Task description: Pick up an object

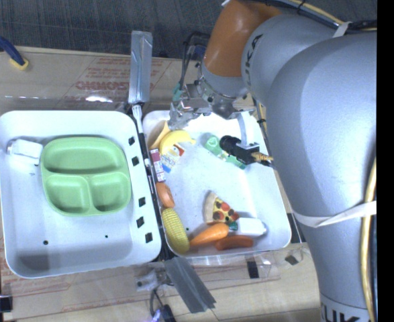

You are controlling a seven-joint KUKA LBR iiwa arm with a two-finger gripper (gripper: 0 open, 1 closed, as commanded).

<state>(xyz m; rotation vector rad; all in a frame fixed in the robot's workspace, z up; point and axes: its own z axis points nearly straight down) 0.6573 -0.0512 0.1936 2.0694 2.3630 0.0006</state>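
My gripper (183,111) hangs over the far left corner of the right bin (270,200), just above a yellow toy (174,143) that leans on the bin's left wall. The view does not show anything held in it. Elsewhere in that bin lie a small green piece (213,143), a pizza slice (219,210), a carrot (210,234), a corn cob (174,227), a white block (252,227) and a red sausage (235,243). A small red-and-white bottle (156,164) and an orange piece (164,195) sit along the left wall.
The left bin (22,247) holds a green divided tray (86,175) and a small white object (23,149) at its far left. A metal divider bar (139,66) stands between the bins at the back. The arm's grey body (317,146) overhangs the right side.
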